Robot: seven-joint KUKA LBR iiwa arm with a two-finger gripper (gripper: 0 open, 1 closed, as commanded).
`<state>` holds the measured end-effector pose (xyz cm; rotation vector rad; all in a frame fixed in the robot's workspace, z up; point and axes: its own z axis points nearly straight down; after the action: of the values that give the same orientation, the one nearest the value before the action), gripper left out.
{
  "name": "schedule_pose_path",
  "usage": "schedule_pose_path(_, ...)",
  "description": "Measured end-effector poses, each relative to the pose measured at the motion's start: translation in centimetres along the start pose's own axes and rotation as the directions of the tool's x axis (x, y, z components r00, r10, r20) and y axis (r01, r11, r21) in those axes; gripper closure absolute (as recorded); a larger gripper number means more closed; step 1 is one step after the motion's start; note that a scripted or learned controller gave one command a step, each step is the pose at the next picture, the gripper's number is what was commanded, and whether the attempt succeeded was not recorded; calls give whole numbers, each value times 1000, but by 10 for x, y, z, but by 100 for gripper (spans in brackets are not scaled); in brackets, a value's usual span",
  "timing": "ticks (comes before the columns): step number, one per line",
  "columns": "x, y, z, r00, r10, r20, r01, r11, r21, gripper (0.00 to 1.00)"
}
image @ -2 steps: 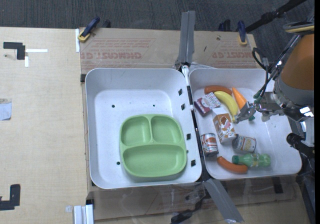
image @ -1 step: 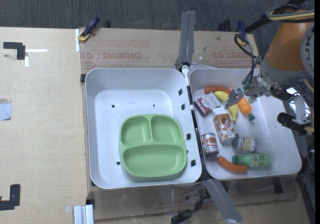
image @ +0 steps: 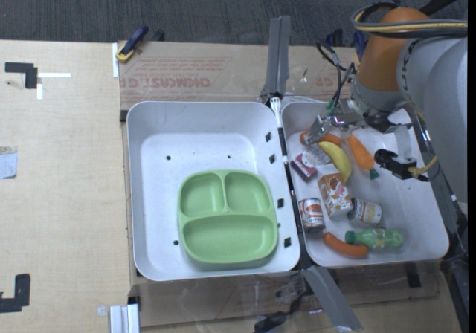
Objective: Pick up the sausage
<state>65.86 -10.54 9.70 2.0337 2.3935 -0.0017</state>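
Starting left of the banana (image: 336, 158), our landmark, we see the bare tabletop (image: 59, 175), then the left bin (image: 149, 175) holding a green divided plate (image: 225, 216) well to the banana's left. Just left of the banana lies a small dark red packet (image: 303, 168), and below it stand a red can (image: 312, 215) and a printed carton (image: 335, 195). The sausage (image: 345, 244) lies well below the banana, near the front wall of the right bin (image: 424, 242), touching a green bottle (image: 374, 238) on its right. A carrot (image: 361, 152) lies just right of the banana. The gripper (image: 321, 129) hovers just above the banana's upper end, and we cannot tell how its jaws stand.
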Motion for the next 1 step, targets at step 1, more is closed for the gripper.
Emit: schedule_pose_path(1,-2,-2,-8,1000,-2,2,2,1000,9,100)
